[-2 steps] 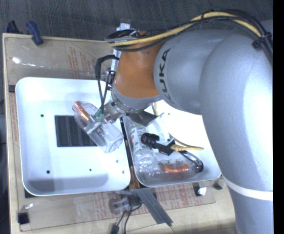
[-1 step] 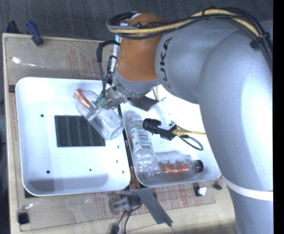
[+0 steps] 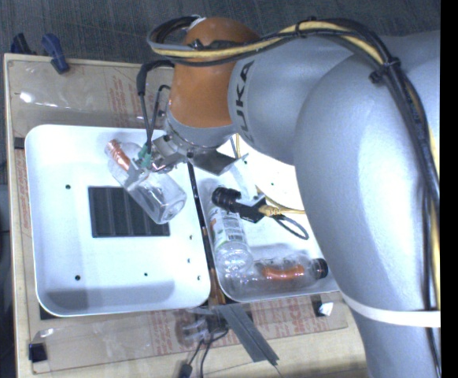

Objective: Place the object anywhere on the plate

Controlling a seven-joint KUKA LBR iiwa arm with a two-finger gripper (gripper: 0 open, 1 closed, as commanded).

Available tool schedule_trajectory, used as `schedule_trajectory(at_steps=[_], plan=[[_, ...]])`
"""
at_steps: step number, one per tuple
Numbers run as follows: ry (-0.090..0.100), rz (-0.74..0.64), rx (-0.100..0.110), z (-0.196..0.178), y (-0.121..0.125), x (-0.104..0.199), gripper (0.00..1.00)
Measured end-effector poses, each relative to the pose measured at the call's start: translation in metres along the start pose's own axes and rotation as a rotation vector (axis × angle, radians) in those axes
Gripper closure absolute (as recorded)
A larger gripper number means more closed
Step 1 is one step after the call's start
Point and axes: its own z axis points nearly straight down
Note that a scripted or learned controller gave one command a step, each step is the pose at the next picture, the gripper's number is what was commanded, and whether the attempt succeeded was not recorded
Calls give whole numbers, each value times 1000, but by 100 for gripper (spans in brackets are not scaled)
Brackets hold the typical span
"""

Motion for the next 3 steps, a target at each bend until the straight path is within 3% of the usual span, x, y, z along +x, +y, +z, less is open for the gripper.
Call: schedule_trajectory(at_steps=[1,2,3], plan=[[0,-128,0,-29,15,-27,100],[0,-133,2,-39,15,-26,100],[1,-102,2,-69,-16,-4,100]])
